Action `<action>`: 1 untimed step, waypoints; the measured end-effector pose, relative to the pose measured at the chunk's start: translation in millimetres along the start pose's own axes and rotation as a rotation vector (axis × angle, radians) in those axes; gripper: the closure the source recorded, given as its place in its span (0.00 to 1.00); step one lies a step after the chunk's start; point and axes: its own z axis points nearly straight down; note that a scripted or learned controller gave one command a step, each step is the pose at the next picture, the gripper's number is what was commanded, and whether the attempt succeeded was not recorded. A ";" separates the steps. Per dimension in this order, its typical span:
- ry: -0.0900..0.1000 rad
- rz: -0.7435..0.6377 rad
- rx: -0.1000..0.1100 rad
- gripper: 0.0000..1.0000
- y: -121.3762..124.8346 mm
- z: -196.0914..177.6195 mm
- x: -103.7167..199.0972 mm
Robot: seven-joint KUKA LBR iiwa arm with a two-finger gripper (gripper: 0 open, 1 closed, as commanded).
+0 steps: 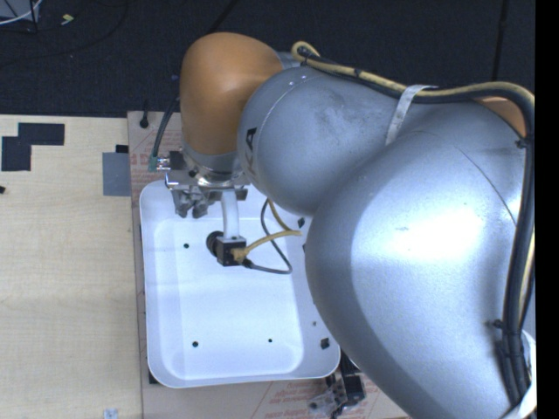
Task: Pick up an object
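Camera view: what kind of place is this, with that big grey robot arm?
Probably a robot lab or test workshop: a grey arm reaches over a shallow white bin on a pale wooden bench, with loose cables behind.

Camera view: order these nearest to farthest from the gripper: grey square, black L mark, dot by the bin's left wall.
1. Dot, in the bin, by the gripper.
2. Grey square, on the bench left of the bin.
3. Black L mark, far left.
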 end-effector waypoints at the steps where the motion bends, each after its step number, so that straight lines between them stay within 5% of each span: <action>1: 0.002 0.005 -0.006 1.00 -34.0 -97.9 -36.2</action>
